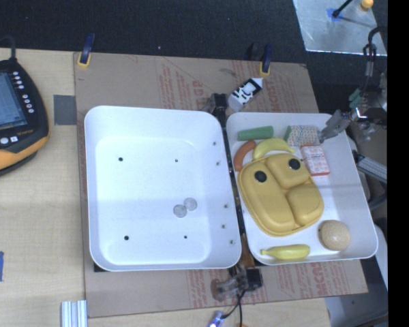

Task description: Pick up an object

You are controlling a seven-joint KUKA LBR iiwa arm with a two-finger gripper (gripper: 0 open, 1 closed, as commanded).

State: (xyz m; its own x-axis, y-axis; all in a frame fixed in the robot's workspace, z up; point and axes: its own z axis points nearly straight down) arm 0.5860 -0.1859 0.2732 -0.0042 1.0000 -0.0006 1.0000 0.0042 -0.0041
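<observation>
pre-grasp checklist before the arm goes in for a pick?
1. Objects present in the right bin: ok, several, crowded.
2. Gripper position: ok, at the bin's top right edge, above the objects.
3. Finger state: cannot tell.
4. Nothing held: cannot tell.
5. Isolated target: ok, the round beige ball and the banana lie apart from the big yellow toy.
6. Left bin: ok, two small discs inside.

Faint red print runs along the cardboard sheet point(191, 77) under the bins, and the small red-and-white packet point(314, 160) bears print; neither can be read.
</observation>
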